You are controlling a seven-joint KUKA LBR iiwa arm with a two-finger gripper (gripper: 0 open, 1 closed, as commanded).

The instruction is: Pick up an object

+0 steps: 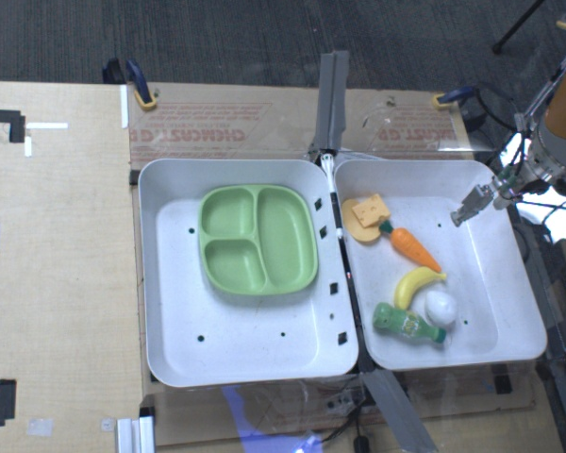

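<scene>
Objects for picking lie clustered in the right bin (509,281), toward its left and near side, while the left bin (170,281) holds a green divided plate (258,240) with three compartments, sitting in the far half of that bin and slightly rotated. Both white bins rest side by side on the counter (47,281), touching along a middle seam with black clips. Largest of the loose items is the green bottle (407,323), lying on its side with its long axis running left to right, tilted slightly so its right end sits nearer the camera. Just above it, the yellow banana (415,284) curves from lower left to upper right and touches a white ball-like object (441,307) at the bottle's right end. An orange carrot (413,244) lies diagonally, its green-topped end pointing to the upper left and its tip to the lower right. Beside the carrot's top sits a tan cheese-like wedge (365,219) near the bin's left wall. At the far right corner of the right bin the gripper (473,204) hangs above bare bin floor, well apart from the cluster, and whether its fingers are spread or closed I cannot tell; nothing is seen between them
</scene>
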